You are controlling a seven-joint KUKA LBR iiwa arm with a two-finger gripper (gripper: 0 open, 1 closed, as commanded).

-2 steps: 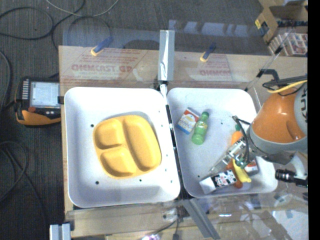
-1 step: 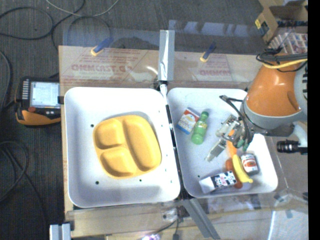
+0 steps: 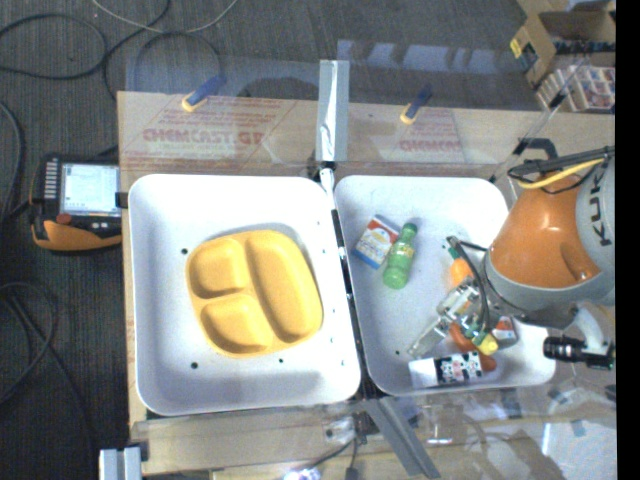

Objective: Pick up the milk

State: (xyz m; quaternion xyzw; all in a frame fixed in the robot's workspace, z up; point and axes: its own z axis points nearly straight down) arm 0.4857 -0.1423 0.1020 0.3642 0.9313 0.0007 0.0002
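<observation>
The milk (image 3: 453,369) is a small white carton w/ black spots. It lies flat on its side in the right bin (image 3: 420,200), near that bin's front edge, toward the front right corner. Its long side runs left to right, almost in line w/ the front wall. The end on the right has some red on it, and the left end is plain white.

The tool (image 3: 446,330) is just above the milk in the picture, hanging low over the right side of the bin. It points down and to the left. Can't tell if it's spread or pinched, too many little things are bunched around it. Nothing is seen pinched in it.

Right by the tool there's a clump of small toys (image 3: 478,333), w/ orange, red and yellow bits. The clump sits just behind the milk's right end, very close or touching, can't tell which. An orange piece (image 3: 458,264) lies a bit farther back.

The arm (image 3: 548,248), grey w/ a big orange part, covers the right side of the bin.

More to the mid of the bin is a green bottle (image 3: 399,259) lying down, w/ its cap end toward the back. Just beside it on the left is a small box (image 3: 376,241), red, white and blue. Both are well apart from the milk.

The floor of the right bin is bare to the left of the milk.

The left bin (image 3: 150,268) holds a yellow tray (image 3: 256,290) w/ three parts. Both bins sit on the worktop (image 3: 150,128).
</observation>
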